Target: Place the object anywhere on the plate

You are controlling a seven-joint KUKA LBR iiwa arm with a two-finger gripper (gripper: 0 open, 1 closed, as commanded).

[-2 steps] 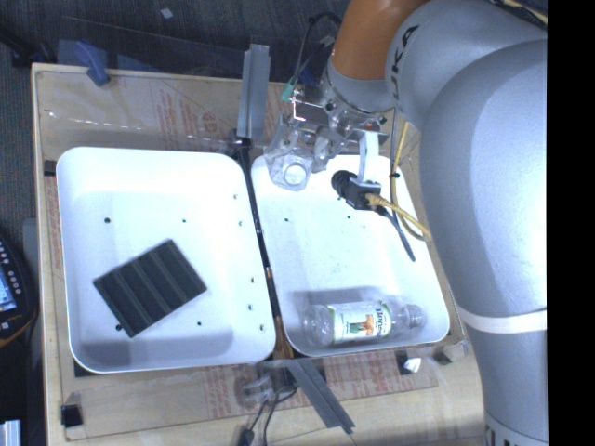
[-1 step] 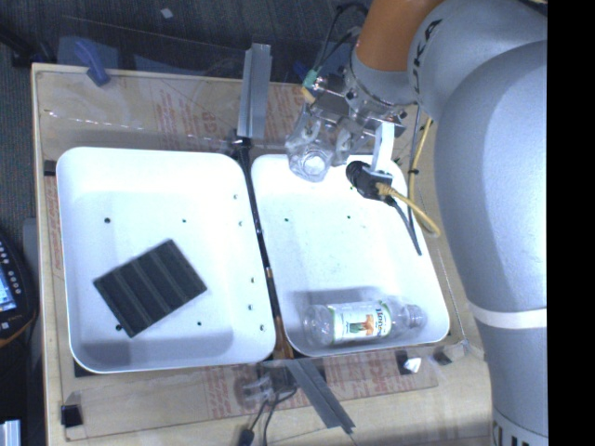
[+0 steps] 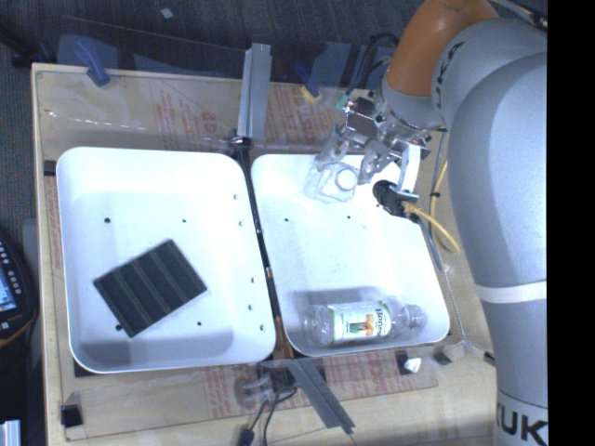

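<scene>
A clear plastic bottle (image 3: 363, 322) with a green and orange label lies on its side at the front of the right bin (image 3: 307, 240). A dark ribbed rectangular plate (image 3: 150, 287) lies flat and turned at an angle in the front part of the left bin (image 3: 84, 184). My gripper (image 3: 337, 178) hangs over the back edge of the right bin, well behind the bottle and apart from it. The bottle is not in the gripper.
A metal divider bar (image 3: 253, 82) stands between the bins at the back. The grey arm (image 3: 493, 156) fills the right side. Cables (image 3: 437, 221) trail along the right bin's right rim. A bracket (image 3: 307, 393) juts out at the bench's front.
</scene>
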